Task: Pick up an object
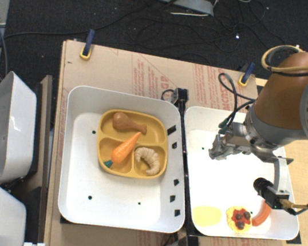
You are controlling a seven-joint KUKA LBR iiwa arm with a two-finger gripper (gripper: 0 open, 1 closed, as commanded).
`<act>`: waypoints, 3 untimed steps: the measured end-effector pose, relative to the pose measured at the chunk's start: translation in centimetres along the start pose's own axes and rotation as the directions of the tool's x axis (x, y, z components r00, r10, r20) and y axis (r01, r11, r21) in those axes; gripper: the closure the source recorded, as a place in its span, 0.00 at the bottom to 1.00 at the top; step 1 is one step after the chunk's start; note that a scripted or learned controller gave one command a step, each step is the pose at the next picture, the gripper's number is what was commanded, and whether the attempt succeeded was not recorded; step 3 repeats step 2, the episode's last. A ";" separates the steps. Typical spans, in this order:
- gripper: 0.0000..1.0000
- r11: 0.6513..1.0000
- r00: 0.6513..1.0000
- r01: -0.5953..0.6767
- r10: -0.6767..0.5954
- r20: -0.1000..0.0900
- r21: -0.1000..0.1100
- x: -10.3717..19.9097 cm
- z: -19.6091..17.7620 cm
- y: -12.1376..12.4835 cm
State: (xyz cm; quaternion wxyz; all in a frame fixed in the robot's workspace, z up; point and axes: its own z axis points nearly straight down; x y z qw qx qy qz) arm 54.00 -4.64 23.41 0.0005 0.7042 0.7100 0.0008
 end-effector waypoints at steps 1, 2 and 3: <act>1.00 1.000 1.000 0.000 0.000 0.000 0.002 5.3 1.1 1.1; 1.00 1.000 1.000 0.001 -0.001 -0.001 -0.001 11.1 0.0 2.9; 1.00 1.000 1.000 0.001 -0.001 -0.001 -0.001 11.1 0.0 2.9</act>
